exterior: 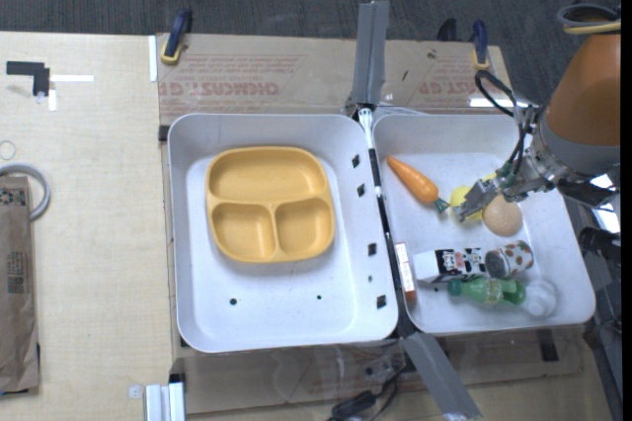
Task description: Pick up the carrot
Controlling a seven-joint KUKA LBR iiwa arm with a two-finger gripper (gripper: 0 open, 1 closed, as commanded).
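Approach step: hand [476, 200] sits low in right bin [568, 241], just beside carrot's [413, 180] tip, carrot not gripped. Can't tell its state. Carrot lies diagonal near bin's left wall, toward the far edge. Next: shift left, centre over carrot, descend. Cardboard [296, 78] behind bins has mirrored print, unreadable.

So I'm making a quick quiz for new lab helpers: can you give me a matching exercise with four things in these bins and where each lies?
Things:
1. carrot
2. yellow divided plate
3. green bottle
4. pincer

Places:
A. middle of the left bin
B. front of the right bin
C. right bin, beside the divider
D. right bin, just right of the carrot's tip

Pairs: 1-C, 2-A, 3-B, 4-D
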